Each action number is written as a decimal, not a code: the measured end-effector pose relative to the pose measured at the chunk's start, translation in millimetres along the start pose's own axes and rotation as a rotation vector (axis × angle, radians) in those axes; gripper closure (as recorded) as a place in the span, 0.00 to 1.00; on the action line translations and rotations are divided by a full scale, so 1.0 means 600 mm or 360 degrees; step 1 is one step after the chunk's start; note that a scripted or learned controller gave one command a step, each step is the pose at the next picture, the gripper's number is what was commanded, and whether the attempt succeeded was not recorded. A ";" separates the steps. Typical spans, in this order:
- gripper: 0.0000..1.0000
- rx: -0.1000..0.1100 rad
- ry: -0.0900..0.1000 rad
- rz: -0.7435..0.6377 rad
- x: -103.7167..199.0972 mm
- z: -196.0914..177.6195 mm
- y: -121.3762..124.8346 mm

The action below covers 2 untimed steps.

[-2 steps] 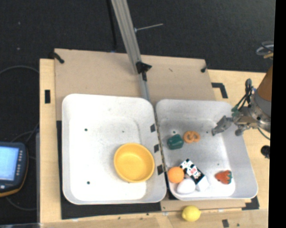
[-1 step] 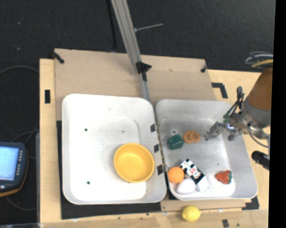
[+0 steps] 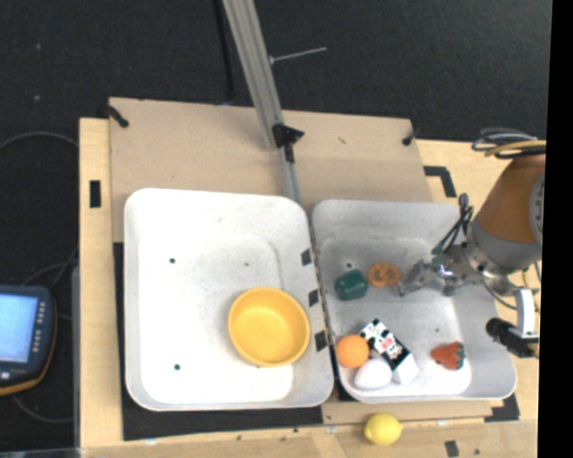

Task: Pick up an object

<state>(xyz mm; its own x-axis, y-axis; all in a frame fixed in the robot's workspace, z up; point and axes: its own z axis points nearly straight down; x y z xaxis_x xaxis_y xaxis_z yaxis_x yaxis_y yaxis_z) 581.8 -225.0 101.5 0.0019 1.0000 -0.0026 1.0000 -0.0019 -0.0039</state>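
Note:
My gripper (image 3: 418,278) hangs over the middle of the right bin (image 3: 399,227), reaching in from the right. Just to its left lie a small orange ring-shaped piece (image 3: 385,274) and a green object (image 3: 351,285). Toward the bin's front sit an orange ball (image 3: 352,351), a white egg-like object (image 3: 372,375), a black and white patterned block (image 3: 384,340) and a red strawberry-like piece (image 3: 448,355). A yellow bowl (image 3: 268,326) rests in the left bin (image 3: 183,239). I see nothing held between the fingers.
A yellow lemon (image 3: 383,429) lies on the bench in front of the right bin. A metal pole (image 3: 259,77) rises behind the bins. A handheld screen (image 3: 15,336) sits at the far left, off the bench.

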 end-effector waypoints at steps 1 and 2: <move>1.00 -0.0012 0.0000 0.0002 -0.001 -0.023 0.004; 1.00 -0.0009 0.0003 -0.0008 0.001 -0.124 0.006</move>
<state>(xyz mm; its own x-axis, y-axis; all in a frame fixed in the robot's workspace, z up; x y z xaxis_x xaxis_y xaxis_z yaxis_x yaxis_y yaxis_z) 585.5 -224.3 176.0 -0.0030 1.0000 -0.0006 1.0000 0.0030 0.0021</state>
